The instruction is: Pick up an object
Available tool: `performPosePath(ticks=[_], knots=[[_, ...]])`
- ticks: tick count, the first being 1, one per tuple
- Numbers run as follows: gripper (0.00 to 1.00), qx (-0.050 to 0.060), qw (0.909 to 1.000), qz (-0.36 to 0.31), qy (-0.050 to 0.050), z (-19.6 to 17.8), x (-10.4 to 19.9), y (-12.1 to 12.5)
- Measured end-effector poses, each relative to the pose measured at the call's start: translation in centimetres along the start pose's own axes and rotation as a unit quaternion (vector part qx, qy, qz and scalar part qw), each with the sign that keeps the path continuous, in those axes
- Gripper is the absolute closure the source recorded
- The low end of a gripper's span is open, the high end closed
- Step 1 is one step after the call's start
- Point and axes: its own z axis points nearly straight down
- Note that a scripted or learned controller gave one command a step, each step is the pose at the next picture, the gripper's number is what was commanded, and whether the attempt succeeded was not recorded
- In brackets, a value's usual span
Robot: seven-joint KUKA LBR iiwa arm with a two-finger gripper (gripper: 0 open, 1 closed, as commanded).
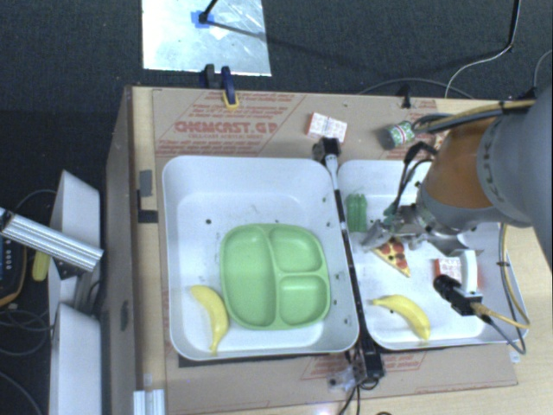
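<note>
Nearest, a banana (403,311) lies loose in the right bin (371,184), long axis slanting, tip toward the bin's right corner. Just beyond it, the pizza slice (395,254), point aimed down-right. My gripper (386,234) hovers at its upper edge, likely lining up a pinch; jaw state I cannot tell. Farther left: plate (275,275), second banana (212,315).

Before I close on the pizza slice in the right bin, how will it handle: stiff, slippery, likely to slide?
The pizza slice lies flat and thin on the right bin floor, so fingers may struggle to get under it. On that smooth white floor it will probably slide when nudged. It looks like a stiff toy, likely light.
</note>
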Motion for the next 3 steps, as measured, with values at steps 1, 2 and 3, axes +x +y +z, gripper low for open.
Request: performPosePath(ticks=[1,2,3], knots=[[1.0,-0.001,1.0,-0.001,0.0,-1.0,0.0,0.1],[0.0,-0.001,1.0,-0.001,0.0,-1.0,0.0,0.1],[0.0,0.008,1.0,0.002,-0.002,1.6,-0.5,-1.3]])
